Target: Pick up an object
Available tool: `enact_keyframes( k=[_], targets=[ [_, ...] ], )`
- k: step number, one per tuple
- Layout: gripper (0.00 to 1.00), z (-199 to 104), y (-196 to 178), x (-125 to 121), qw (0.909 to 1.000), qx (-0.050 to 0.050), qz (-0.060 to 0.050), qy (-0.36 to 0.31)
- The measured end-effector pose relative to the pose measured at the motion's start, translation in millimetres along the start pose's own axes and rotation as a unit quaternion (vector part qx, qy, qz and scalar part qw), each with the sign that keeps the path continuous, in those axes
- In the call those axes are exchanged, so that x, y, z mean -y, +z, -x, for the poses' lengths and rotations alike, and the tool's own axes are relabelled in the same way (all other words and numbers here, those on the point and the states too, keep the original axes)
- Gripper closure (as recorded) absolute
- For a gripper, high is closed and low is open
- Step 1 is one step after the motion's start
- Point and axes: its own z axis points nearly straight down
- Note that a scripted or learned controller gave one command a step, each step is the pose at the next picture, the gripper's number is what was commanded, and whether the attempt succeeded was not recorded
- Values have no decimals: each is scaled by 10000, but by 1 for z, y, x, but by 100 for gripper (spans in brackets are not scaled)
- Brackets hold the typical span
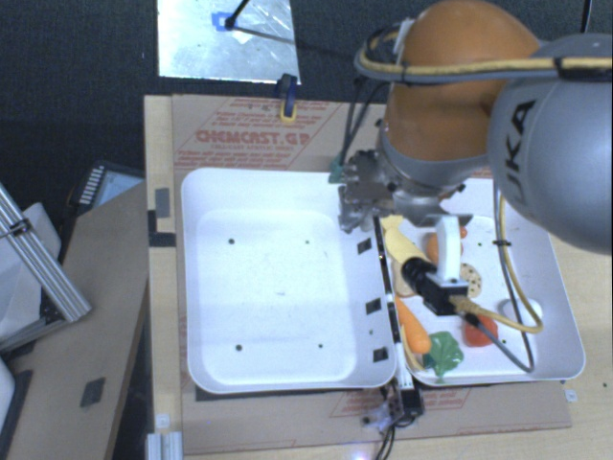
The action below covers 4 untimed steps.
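Hand [367,197] hangs at the ten o'clock corner of the right shallow white bin [562,332], probably lining up a grab; its opening cannot be told. An orange plastic carrot [414,327] lies at seven o'clock.

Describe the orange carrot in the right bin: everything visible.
The carrot looks like a toy: smooth, plain orange, plastic-looking, and tapered. It lies flat on the floor of the right bin, close to that bin's left wall and near its front, with its long axis running roughly front to back. Its far end is hidden under the arm. Its near end is next to a green leafy piece; whether they touch is unclear.
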Motion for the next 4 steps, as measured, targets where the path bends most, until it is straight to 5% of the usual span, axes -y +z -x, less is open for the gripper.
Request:
enact_keyframes(
  k=[1, 2, 3, 4],
  targets=[
    [100, -68, 101, -46, 9999, 22, -104, -12],
    [100, -19, 90, 5, 9999, 31, -116, 41],
    [100, -110, 52, 36, 10000, 11, -80, -27],
    [100, -80, -15, 33, 10000, 16, -71, 30]
  ],
)
